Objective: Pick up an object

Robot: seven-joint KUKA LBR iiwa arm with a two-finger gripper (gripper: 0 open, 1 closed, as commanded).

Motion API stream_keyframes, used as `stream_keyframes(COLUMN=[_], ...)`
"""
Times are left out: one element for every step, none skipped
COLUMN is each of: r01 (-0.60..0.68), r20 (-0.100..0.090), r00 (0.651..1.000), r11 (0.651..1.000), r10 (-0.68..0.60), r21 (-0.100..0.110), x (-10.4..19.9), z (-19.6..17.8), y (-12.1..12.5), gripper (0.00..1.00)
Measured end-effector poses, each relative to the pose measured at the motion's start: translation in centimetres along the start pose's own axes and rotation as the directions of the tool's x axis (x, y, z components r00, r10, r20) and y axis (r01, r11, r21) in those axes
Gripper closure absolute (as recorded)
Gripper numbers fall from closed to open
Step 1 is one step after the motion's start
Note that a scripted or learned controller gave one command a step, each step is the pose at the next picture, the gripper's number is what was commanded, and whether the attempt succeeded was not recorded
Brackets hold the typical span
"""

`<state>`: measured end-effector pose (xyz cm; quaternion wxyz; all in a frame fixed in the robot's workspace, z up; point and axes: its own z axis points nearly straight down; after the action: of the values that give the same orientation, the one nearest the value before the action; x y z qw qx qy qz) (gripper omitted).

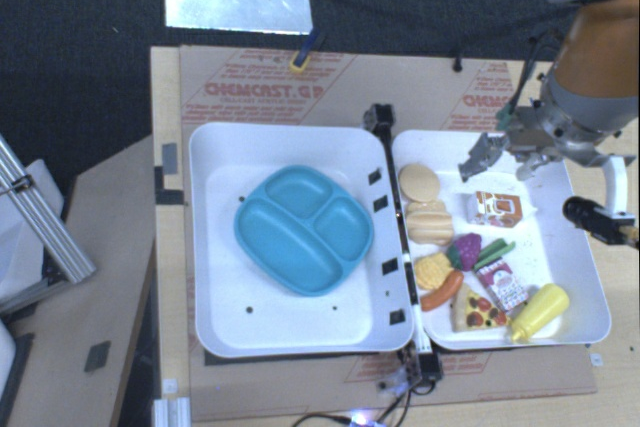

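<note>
Two white bins [215, 245]: blue tray [303, 229] left, toy food [470, 265] right; fingers [484, 155] above, spread apart, holding nothing.

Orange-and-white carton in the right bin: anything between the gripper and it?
Nothing visible. The gripper hangs over the right bin, just up and left of the carton. The carton lies apart from the other toys, with bare bin floor around it.

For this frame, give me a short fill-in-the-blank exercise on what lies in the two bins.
1. The blue divided plate lies in the ___ bin.
2. The yellow mustard bottle lies in the right bin's near-___ corner.
3. The pizza slice lies just ___ of the mustard bottle.
4. The gripper hangs over the ___ bin.

Missing words: left; right; left; right
</note>
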<state>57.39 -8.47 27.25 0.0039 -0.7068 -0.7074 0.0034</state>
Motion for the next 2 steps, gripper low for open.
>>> stream_keyframes(r01=[0.002,0.0], r20=[0.001,0.001], r00=[1.0,1.0], r11=[1.0,1.0], r10=[-0.002,0.0], r21=[-0.012,-0.011], x=[0.0,-0.2], z=[-0.7,3.8], y=[0.2,1.1], gripper=[0.0,0.0])
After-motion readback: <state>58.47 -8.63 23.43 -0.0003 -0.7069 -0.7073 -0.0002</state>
